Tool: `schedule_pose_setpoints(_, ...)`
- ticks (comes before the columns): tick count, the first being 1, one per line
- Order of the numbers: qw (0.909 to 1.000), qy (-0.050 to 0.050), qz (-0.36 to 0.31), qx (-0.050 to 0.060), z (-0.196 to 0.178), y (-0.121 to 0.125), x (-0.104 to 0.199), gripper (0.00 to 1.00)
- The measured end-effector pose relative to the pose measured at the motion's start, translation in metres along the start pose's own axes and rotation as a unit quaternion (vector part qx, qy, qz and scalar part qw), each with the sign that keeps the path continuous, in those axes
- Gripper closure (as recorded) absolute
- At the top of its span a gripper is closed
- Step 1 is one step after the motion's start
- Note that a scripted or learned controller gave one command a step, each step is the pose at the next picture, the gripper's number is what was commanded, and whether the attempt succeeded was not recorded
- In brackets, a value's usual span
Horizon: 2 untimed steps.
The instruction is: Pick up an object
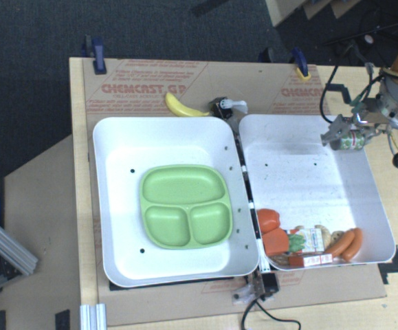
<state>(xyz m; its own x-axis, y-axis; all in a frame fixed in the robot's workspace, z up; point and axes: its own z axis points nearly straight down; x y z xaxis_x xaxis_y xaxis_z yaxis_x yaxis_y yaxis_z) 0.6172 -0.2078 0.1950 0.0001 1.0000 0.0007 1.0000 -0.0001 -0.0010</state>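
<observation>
Toy food pile [307, 240] sits in the right bin's [363, 177] near corner, green divided plate [185, 205] in the left bin [113, 184]. Gripper [343, 137] hovers over the right bin's far edge, honestly can't tell its grip state.

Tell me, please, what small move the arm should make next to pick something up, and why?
Probably swing the gripper toward the near corner of the right bin and lower it there. The gripper sits at that bin's far right rim with bare floor below it, while the toy food, red, orange and packaged pieces, lies bunched along the near edge. The left bin holds a green tray.
</observation>
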Motion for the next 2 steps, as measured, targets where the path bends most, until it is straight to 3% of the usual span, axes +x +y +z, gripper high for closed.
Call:
schedule_pose_setpoints(1,1.0,-0.002,-0.001,-0.004,-0.0539,0.0518,-0.0001,0.0)
schedule_pose_setpoints(2,1.0,-0.001,-0.001,-0.001,-0.0514,0.0496,-0.0001,0.0)
